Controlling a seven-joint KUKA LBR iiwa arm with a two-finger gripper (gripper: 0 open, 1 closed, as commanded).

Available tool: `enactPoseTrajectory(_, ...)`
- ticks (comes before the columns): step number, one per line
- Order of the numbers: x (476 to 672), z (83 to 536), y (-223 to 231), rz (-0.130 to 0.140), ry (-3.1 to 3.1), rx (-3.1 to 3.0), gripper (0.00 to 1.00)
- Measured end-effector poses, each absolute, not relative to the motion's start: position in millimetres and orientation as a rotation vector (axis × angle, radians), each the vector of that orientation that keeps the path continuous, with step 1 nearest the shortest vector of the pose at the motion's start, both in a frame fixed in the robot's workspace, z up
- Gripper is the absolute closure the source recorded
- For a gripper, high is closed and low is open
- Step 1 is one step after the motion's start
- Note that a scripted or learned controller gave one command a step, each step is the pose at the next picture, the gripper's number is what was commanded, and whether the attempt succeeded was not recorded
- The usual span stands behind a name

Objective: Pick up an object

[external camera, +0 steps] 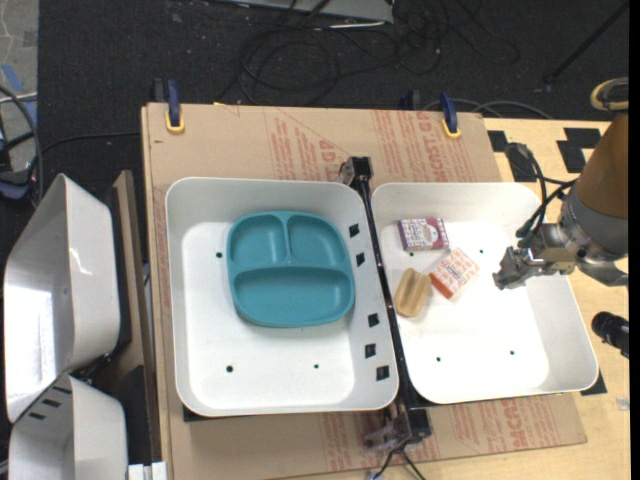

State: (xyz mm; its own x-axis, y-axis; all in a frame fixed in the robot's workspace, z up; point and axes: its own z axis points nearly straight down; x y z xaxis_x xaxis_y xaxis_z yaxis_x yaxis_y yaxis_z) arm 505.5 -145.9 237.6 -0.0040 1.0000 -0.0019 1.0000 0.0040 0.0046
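Three small objects lie in the right bin (520, 358): a purple-and-white packet (422, 233), a red-and-white packet (453, 273) and a tan block (411, 293) close to the bin's left wall. My gripper (508, 271) hangs over the right bin, to the right of the red-and-white packet and apart from it. Nothing shows between its fingers. The arm comes in from the right edge of the view.
The left bin (200, 368) holds a teal divided plate (291, 269). A black divider (378, 288) runs between the two bins. Both bins sit on a cardboard sheet (300, 143) held by clamps. White tubs (55, 288) stand off the bench at the left.
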Motion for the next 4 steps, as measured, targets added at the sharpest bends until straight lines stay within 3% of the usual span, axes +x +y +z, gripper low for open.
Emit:
enactPoseTrajectory(2,510.5,232.7,-47.1,0.002,2.231,2.213,1.0)
enactPoseTrajectory(4,492.9,245.9,59.4,0.001,2.233,2.213,1.0)
